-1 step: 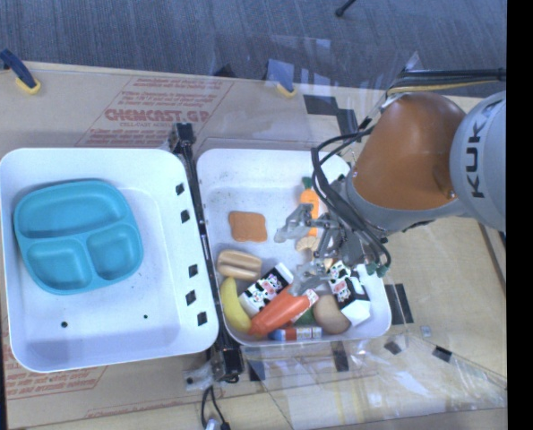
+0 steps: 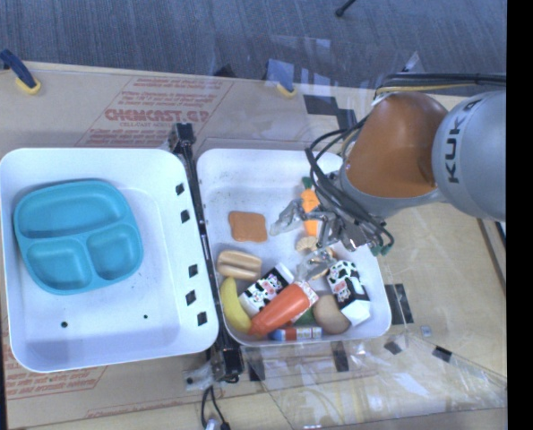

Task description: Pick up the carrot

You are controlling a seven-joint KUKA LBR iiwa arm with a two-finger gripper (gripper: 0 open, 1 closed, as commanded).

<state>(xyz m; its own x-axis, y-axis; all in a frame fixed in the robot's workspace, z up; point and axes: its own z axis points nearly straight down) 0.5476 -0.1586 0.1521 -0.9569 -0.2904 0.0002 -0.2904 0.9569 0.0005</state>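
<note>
**Above the right bin: gripper short of the carrot, clutter all round**

Over the right bin [image 2: 214, 204] you've got the gripper [image 2: 324, 231] hanging low, fingers spread apart with nothing between them. Carrot [image 2: 281, 308] lies tilted near the bin's front wall, well short of the fingers, wedged between the banana [image 2: 233, 305] and a cow-print carton [image 2: 268, 287].

Risks: you clip the second carton [image 2: 347, 292] or the hot dog [image 2: 239, 263] on the way in; the fingers could close on a carton instead. Front wall is close, so little room there. Open floor sits around the brown patty [image 2: 247, 227]; come in from that side.
</note>
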